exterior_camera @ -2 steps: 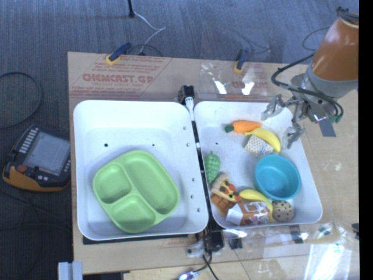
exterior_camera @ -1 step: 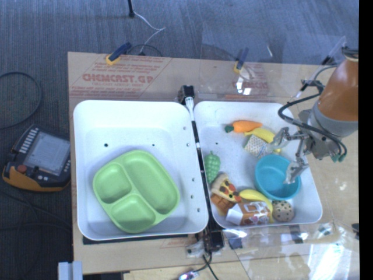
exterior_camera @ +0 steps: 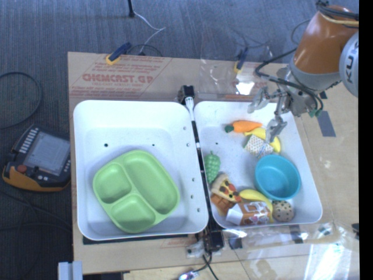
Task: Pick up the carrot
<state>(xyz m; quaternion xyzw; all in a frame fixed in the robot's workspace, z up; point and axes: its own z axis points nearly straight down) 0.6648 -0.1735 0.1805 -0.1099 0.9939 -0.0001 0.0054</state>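
Carrot [exterior_camera: 245,126] lies in the right bin [exterior_camera: 309,179], just left of and slightly below the pincer [exterior_camera: 274,112], its long axis nearly level across the view, green end toward the left, orange tip toward the pincer. Pincer hangs above the bin's far right part with fingers spread apart, nothing between them. Just below it sits a banana [exterior_camera: 260,134]; farther below, a blue bowl [exterior_camera: 277,177].

Red "CHEMCAST GP" printed on the brown board [exterior_camera: 119,78]
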